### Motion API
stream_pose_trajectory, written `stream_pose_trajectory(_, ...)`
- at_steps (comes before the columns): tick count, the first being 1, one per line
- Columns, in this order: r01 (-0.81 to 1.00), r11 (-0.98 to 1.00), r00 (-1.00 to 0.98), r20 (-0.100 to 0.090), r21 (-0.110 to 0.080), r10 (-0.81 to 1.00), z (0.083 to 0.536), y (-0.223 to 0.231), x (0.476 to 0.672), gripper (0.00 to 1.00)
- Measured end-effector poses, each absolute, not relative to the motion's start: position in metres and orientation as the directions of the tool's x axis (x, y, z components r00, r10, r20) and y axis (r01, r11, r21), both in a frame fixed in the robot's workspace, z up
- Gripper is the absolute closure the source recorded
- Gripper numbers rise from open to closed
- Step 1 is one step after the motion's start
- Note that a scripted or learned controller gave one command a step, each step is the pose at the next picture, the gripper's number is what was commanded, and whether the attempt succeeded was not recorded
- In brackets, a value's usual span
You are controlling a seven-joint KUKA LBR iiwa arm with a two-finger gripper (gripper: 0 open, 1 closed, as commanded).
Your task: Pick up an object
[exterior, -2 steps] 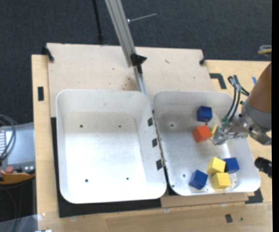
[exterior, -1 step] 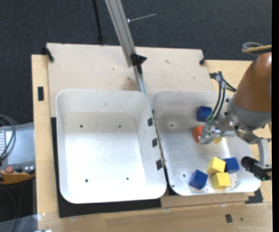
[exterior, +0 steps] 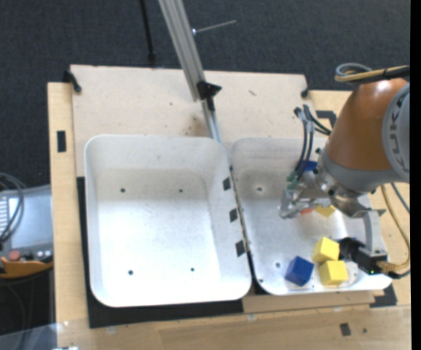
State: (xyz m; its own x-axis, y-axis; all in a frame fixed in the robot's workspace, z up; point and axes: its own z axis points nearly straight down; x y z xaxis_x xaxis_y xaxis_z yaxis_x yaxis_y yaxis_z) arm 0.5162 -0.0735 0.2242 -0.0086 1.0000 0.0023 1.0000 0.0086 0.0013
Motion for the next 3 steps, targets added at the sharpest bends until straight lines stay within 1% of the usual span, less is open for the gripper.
stream_pose_trajectory(1,1.0,0.008,-0.008,0.002,-0.001,1.0,0.22,-0.027,0.522,1.0)
stream_pose_trajectory(2,1.0,0.009,-0.009,0.002,0.0,1.0,0.217,0.029,0.533,1.0)
stream_pose_trajectory(3,1.0,0.008,-0.008,0.002,0.002,1.0,0.235,0.074,0.534,1.0)
